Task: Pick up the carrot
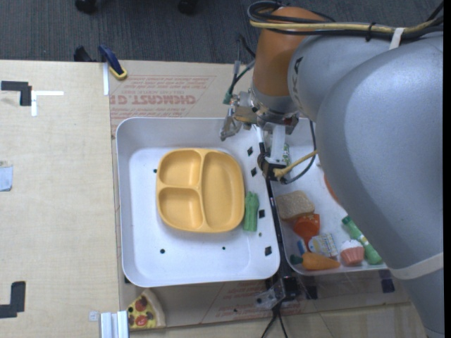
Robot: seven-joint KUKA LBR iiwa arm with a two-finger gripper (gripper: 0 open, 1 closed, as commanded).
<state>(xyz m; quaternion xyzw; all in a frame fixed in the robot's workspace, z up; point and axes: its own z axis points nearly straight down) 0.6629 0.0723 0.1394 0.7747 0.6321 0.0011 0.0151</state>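
I read the gripper (262, 127) at the top edge of the bins, near the divider; finger state: can't tell, wrist blocks it. Carrot (319, 262) lies at approx 5 o'clock from the gripper, well apart, in the right bin (331, 272) near its front wall, long axis roughly 3–9 o'clock. Same bin: bread slice (294, 204), red item (307, 225), other small pcs. Left bin (190, 263): yellow divided plate (201, 189), green item (251, 212) touching its right rim.

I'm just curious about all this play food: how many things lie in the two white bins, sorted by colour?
Yellow: 1, divided plate
Green: 2, green piece, green stick
Orange: 1, carrot
Red: 1, red piece
Brown: 1, bread slice
Mixed colours: 2, packet, white-and-pink piece
Total: 8 visible
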